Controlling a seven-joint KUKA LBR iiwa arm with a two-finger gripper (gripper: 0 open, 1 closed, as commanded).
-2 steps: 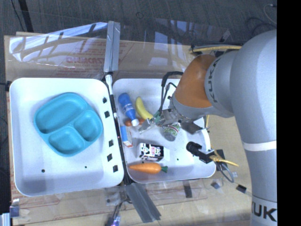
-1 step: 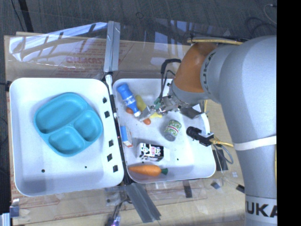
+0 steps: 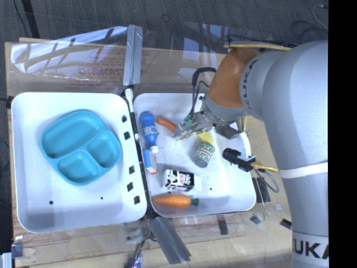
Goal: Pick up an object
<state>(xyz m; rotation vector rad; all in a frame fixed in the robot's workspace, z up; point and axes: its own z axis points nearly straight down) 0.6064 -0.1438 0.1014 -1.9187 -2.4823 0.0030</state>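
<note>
1. Camera view looks down on two white bins side by side: the left bin [image 3: 30, 205] holds a blue divided plate [image 3: 81, 146], which lies toward that bin's 10 o'clock corner
2. We see the grey arm [image 3: 290, 110] reaching in from 3 o'clock, its orange band [image 3: 231, 85] over the 12 o'clock rim of the right bin [image 3: 223, 190]
3. We find the gripper [image 3: 187, 126] low over the upper middle of the right bin; we cannot tell whether it is wide or narrow, and we see nothing clearly held in it
4. A small orange piece [image 3: 166, 124] lies just at the gripper's 9 o'clock, very close to its tip; we cannot tell whether they touch
5. A blue bottle [image 3: 148, 128] lies lengthwise along the right bin's 9 o'clock wall, just past the orange piece
6. A yellow-capped bottle [image 3: 204, 149] lies tilted at the gripper's 5 o'clock, near the bin's middle
7. A black-and-white box [image 3: 179, 179] rests at 6 o'clock of the gripper, well apart from it
8. A carrot [image 3: 174, 201] lies along the bin's 6 o'clock wall, just below the box, green end toward 3 o'clock
</note>
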